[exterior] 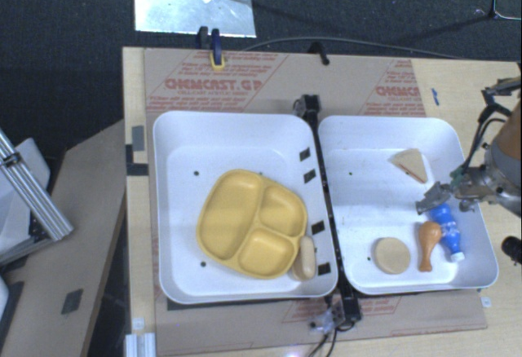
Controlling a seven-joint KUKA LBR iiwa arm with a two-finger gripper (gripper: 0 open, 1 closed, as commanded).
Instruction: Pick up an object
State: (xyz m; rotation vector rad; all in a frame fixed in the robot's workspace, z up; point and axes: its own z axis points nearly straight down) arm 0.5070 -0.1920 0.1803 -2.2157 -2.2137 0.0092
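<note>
Blue bottle (448,231) partly hidden under the tool (432,202) in the right bin (359,135); tool's grip state indiscernible.

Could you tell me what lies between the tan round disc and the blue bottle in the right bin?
In the camera view, an orange-brown drumstick-shaped toy stands between the tan round disc and the blue bottle, close beside the bottle.

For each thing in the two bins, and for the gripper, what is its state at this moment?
Yellow divided tray: lying flat in the left bin, turned askew.
Beige bread roll: lying against the tray's near corner.
Wedge slice: lying flat in the right bin, apart from the rest.
Round cracker: lying flat.
Drumstick: lying beside the cracker.
Blue bottle: lying on its side, under the gripper.
Gripper: low over the bottle.
</note>
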